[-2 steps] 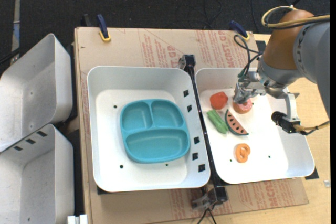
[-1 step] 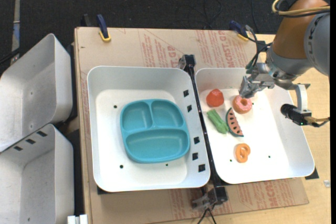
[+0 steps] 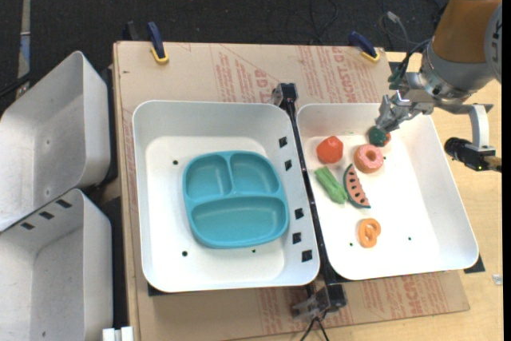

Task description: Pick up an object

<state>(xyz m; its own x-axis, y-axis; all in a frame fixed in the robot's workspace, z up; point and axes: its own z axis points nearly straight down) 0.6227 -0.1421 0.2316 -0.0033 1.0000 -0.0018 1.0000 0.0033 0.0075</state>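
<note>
The pincer (image 3: 389, 120) was seen at the upper right of the frame, lowered over the upper edge of the right bin (image 3: 447, 196), with its tip just above a small dark green piece (image 3: 378, 136). Whether that piece was between the fingers or merely under them could not be told, nor could the opening of the pincer. The steep downward reach suggested that a grasp from above was intended, the bin being shallow and its contents lying flat.

The green piece lay touching or just beside a pink donut (image 3: 369, 159), immediately lower left of the pincer. Further left, a red tomato (image 3: 329, 148) was set near the bin's left wall. Below these, a green pod (image 3: 329, 184) and a melon slice (image 3: 356, 188) lay side by side, and an orange pretzel (image 3: 368, 233) lay apart toward the lower part of the bin. The toys were likely gathered in one bin so that any could be taken.

In the left bin (image 3: 160, 251) a blue divided plate (image 3: 235, 198) was laid flat, well apart from the pincer. Both bins rested on the table (image 3: 231, 72).
</note>
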